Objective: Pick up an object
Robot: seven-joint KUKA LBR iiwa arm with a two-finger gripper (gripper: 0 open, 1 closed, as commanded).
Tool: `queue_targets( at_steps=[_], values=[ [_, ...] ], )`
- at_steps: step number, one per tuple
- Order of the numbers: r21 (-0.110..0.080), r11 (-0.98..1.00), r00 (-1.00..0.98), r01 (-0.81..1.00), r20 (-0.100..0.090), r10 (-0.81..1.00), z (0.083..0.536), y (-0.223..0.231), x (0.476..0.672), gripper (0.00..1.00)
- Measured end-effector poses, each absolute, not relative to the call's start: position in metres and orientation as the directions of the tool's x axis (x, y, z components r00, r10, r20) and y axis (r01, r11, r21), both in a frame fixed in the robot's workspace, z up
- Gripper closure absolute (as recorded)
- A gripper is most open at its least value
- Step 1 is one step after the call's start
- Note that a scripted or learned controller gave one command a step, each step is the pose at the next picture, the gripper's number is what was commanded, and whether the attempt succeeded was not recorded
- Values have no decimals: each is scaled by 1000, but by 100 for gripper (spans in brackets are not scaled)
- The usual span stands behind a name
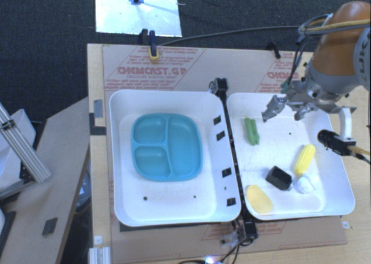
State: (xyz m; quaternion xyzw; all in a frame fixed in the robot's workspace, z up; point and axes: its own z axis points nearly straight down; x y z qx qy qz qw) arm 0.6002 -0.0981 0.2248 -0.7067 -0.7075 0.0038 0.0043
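Observation:
The right bin [290, 208] holds a green stick-shaped piece [251, 130], a yellow corn cob [305, 159], a small black block [279, 178], a white lump [304, 184] and a pale yellow oval [259, 198]. My gripper [287, 110] hangs over the bin's far part, up and to the right of the green piece. Its two grey fingers are spread apart with nothing between them. The orange-banded wrist rises behind it at the right.
The left bin [124, 112] holds a teal divided plate [167, 146]. A black divider with clips [227, 147] runs between the bins. A black-and-white fixture [336, 139] juts over the right bin's right rim. Cables cross behind the bins.

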Motion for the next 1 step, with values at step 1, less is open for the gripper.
queue_targets(
  at_steps=[1],
  values=[
    [1,3,-3,1000,0,1000,232,-98,603,0]
  ],
)
